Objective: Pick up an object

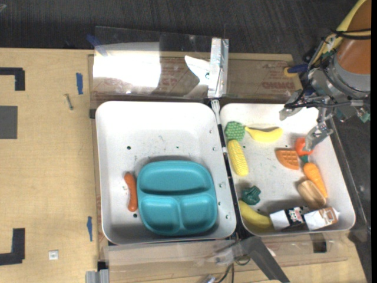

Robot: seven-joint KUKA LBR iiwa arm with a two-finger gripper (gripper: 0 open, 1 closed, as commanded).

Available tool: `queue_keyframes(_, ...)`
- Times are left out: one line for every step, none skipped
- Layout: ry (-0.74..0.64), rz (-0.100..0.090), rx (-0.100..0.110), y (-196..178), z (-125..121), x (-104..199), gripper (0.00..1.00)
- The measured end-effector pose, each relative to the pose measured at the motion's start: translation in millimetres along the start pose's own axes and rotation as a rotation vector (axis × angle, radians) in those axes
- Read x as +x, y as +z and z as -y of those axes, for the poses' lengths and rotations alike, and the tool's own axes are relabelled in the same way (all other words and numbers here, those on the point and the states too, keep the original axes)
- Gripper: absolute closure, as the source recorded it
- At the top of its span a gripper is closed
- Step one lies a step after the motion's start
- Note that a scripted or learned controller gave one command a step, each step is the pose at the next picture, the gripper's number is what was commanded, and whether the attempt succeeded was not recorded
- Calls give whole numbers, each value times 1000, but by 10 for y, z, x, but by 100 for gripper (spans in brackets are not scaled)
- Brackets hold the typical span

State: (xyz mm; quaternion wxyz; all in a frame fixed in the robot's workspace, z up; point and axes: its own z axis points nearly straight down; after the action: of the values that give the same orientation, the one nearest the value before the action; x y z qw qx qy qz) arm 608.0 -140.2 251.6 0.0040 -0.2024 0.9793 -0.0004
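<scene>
I am hovering my hand (321, 131) over the upper right part of the right bin (347, 217), reaching in from the right. Fingers: can't tell whether open or closed from this angle; nothing visibly between them.

Nearest candidate obj.: the small red-orange piece (301, 147), lying just left of and below my hand, approx. touching the fingertip zone. Next to it, to the left, the orange ridged slice (288, 158). Directly below, the carrot (314, 177), long axis running diagonally from upper left to lower right along the bin's right side. In my judgement the coming move is a short descent, slightly left; the carrot would need a wrist turn to cross its long axis.

Count, right bin:
- bananas: 2, one (264, 134) near the top, well left of my hand; one (253, 214) at the bottom left.
- corn cob (238, 157): 1, long axis vertical, beside the divider.
- green item at top (234, 130): 1.
- dark green item (251, 194): 1.
- bread-like roll (310, 193): 1, touching the carrot's lower end.
- small carton (304, 218): 1, lying flat along the bottom wall.

Count, left bin (118, 117):
- teal divided tray (176, 197): 1.
- sausage (131, 191): 1, long axis vertical, just beside the tray's left edge.

Left-bin items are well apart from my hand.
</scene>
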Motion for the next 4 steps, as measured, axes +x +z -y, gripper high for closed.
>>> queue_keyframes(-90,2,1,1544,108,275,0)
queue_keyframes(-89,10,4,1434,107,251,100)
queue_keyframes(40,8,6,1,35,-14,100)
queue_keyframes(41,0,0,53,27,5,0)
